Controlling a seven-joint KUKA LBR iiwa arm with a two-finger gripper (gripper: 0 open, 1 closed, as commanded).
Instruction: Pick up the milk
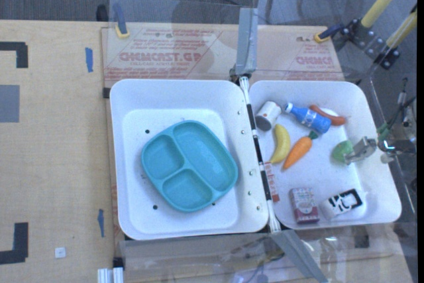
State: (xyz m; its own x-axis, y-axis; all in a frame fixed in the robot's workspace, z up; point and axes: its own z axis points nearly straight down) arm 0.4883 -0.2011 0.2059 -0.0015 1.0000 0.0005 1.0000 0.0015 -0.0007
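Nearest the lower edge of the frame, right of centre, sit a small red-and-white printed box and, just beside it to the right, the milk: a small white carton with black cow-patch markings, lying on its side in the lower right corner of the right white bin.

Reading left to right: the left white bin holds a teal three-compartment plastic tray. In the right bin lie a grey-white cylindrical can, a yellow banana, an orange carrot, a blue-and-white bottle, an orange-red sausage-shaped piece and a green rounded object.

The gripper sits at the right middle of the frame, touching or just over the green object, well apart from the milk. Whether it is parted or closed cannot be told.

Assessment: the carton is probably light and fairly stiff but crushable, with smooth faces. Grasping across its shorter flat sides appears soundest; the bin wall close by limits clearance.
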